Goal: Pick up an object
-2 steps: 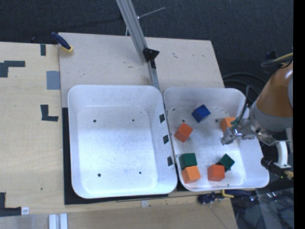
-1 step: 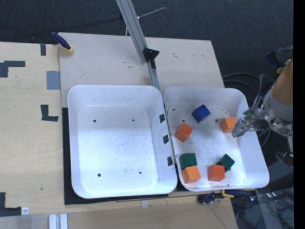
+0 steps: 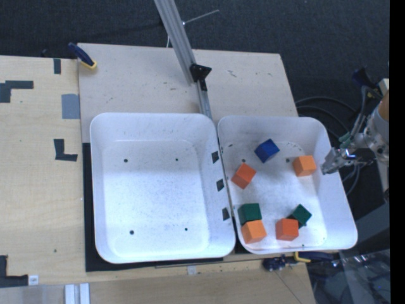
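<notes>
Gripper (image 3: pixel 333 161) hung over the right bin's (image 3: pixel 335 198) right rim, finger state indiscernible. Nearest it lay an orange cube (image 3: pixel 304 165); a blue cube (image 3: pixel 266 150) lay left of that, both inside the bin.

Seven small blocks (image 3: pixel 266 150), orange, green and blue, scattered across the right bin (image 3: pixel 316 129)

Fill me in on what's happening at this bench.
A robot arm is set to pick up an object. Its gripper sits at the right rim of the right bin, holding nothing. That bin holds a blue block, four orange blocks and two green ones; the nearest is an orange block. The left bin sits alongside.
</notes>
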Action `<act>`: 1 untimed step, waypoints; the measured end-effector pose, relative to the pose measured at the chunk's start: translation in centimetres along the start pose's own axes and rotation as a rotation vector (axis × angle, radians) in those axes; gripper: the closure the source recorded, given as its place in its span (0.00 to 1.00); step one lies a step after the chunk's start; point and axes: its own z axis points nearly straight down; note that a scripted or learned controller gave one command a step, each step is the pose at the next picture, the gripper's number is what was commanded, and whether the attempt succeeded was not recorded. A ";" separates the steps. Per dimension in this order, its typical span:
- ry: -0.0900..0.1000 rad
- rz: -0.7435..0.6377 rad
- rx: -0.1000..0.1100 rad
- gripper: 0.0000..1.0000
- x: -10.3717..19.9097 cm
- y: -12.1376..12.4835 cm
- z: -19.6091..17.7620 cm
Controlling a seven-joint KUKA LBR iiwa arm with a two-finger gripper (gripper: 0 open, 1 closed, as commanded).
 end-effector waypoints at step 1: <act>0.001 -0.001 0.002 1.00 0.0 0.1 -2.7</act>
